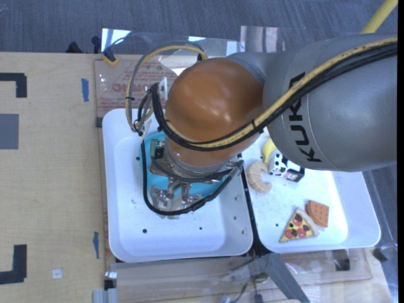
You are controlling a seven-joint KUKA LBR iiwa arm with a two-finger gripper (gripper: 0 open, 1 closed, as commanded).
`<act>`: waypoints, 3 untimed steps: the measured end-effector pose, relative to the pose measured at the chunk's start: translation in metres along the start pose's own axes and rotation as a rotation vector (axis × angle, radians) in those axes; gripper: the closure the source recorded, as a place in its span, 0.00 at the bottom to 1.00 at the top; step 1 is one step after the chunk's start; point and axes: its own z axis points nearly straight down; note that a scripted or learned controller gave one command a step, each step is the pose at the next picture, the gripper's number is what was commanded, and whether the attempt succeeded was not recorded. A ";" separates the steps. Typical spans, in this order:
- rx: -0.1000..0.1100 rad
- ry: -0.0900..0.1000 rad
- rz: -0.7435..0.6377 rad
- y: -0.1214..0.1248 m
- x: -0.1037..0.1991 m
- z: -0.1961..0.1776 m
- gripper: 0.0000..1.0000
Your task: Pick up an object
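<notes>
Low – tool (pixel 172 196) over left bin (pixel 120 169)

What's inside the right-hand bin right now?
In the right bin: a pizza slice, a waffle and a croissant. A black-and-white toy and something yellow are partly covered by the arm.

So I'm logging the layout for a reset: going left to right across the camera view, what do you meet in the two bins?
Left bin → gripper down inside it → croissant in the right bin → pizza slice → waffle.
</notes>
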 end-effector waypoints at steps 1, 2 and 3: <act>0.004 -0.007 -0.001 0.000 -0.003 -0.011 1.00; -0.009 0.007 -0.520 -0.003 0.015 0.022 1.00; 0.002 0.001 -0.052 -0.001 0.002 -0.043 1.00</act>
